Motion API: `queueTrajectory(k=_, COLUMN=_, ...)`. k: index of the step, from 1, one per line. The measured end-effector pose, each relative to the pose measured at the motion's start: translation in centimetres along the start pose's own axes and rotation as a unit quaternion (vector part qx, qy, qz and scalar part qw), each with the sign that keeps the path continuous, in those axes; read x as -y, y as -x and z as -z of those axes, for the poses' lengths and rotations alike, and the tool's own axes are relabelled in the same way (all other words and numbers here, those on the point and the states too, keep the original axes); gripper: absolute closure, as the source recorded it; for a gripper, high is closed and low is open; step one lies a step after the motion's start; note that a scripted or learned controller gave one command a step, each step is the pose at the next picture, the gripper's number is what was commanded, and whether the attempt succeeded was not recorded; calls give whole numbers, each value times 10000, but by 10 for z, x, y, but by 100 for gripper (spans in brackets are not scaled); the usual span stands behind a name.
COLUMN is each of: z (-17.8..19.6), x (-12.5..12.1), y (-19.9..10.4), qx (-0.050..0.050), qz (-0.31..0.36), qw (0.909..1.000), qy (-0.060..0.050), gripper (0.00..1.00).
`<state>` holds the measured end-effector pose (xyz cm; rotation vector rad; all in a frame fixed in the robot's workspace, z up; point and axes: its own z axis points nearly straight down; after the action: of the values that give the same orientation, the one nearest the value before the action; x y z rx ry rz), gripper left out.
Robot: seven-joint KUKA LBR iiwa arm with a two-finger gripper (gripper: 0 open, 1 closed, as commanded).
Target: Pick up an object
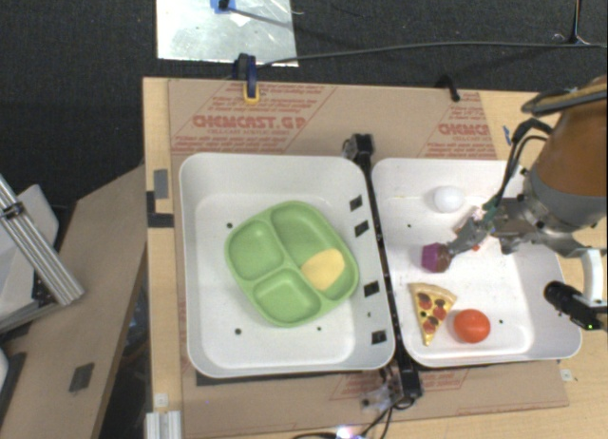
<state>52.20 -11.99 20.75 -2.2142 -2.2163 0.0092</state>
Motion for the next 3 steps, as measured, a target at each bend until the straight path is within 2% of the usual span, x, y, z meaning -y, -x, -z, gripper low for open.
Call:
queueTrajectory(k=1, z=6, x=-3, y=0, qx=9, qz=13, qw=10000, qy=56, gripper=0)
queueTrajectory(k=3, z=-109, x=-17, y=-1, qx=5, qz=1, qw=10000, qy=40, gripper=0)
